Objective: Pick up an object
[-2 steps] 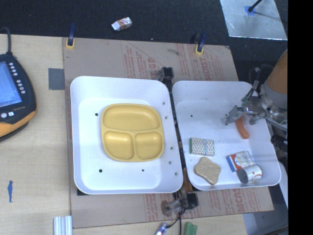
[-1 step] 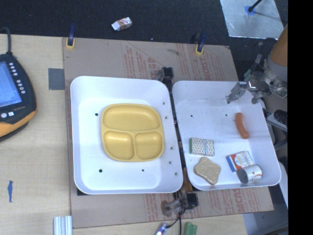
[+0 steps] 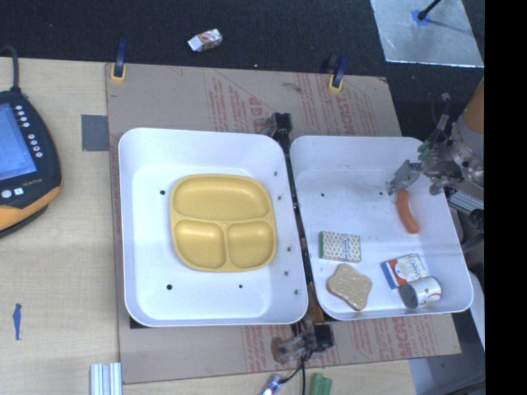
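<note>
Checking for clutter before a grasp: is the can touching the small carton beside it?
Touching. The camera view shows the can pressed against the carton, no gap between.

Bench (image 3: 58,286) — cardboard sheet (image 3: 206,97), two white bins (image 3: 132,220), pendant (image 3: 20,159) at left.

Bright, even light from overhead washes both white bins (image 3: 206,303), whose floors nearly glare. Shadows are soft and short under the yellow tray (image 3: 222,220). The dark floor (image 3: 247,15) beyond goes murky, and the whole frame looks slightly soft and grainy.
</note>
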Tool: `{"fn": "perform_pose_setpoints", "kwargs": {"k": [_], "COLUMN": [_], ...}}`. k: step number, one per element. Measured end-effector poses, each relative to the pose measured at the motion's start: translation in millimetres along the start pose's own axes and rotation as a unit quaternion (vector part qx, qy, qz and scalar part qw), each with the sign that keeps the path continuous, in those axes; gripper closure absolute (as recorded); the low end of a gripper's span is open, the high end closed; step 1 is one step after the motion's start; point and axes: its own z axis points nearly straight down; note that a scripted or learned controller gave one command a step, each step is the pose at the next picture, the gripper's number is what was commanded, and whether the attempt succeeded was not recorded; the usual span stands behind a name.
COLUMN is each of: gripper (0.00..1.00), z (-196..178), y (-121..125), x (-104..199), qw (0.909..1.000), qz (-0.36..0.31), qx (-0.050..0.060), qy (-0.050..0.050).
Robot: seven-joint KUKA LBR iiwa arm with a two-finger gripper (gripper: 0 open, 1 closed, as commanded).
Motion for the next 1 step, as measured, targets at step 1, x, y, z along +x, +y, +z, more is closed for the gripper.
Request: {"fn": "perform_pose_setpoints", "kwargs": {"k": [1], "gripper": [0.0], "z": [77.9], "y": [-1.3], "x": [0.7], "qw": [1.0], "qz": [0.0], "qx": [0.001], "qy": [0.0]}}
